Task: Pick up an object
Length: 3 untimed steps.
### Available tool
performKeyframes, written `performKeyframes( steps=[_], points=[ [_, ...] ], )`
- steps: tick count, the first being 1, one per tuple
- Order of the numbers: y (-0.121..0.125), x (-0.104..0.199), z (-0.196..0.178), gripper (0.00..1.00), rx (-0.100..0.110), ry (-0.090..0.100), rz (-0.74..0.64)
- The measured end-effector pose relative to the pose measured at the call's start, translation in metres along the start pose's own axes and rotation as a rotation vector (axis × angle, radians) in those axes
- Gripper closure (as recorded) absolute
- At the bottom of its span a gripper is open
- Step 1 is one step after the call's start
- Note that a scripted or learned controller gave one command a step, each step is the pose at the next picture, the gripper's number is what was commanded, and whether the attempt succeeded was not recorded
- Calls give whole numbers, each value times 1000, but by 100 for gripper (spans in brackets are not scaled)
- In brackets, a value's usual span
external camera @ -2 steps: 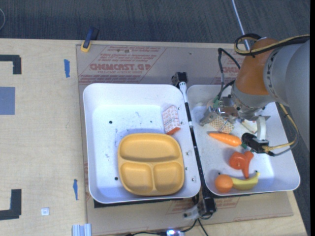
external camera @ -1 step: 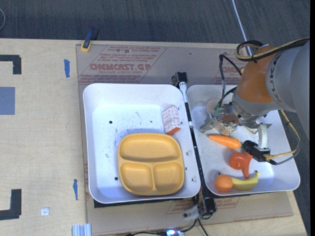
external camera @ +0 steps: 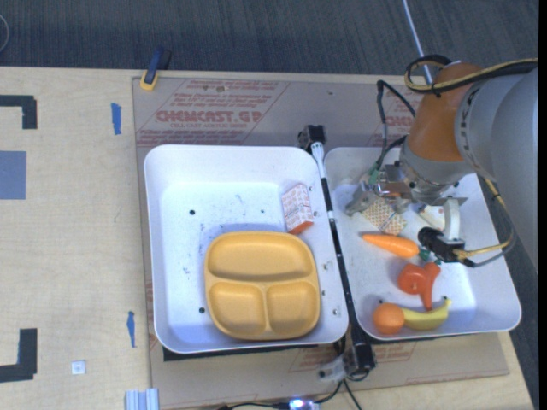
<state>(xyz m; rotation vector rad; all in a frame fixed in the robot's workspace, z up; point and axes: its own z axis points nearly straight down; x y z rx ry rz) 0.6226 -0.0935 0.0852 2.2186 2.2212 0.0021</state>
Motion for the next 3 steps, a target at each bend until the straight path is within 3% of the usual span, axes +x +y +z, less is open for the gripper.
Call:
performKeyframes(
  steps=[2, 3],
  points=[
    [3, 1, 0, 0, 3, 1, 1],
    [36, 1, 0, 0, 0, 0, 0]
  ],
)
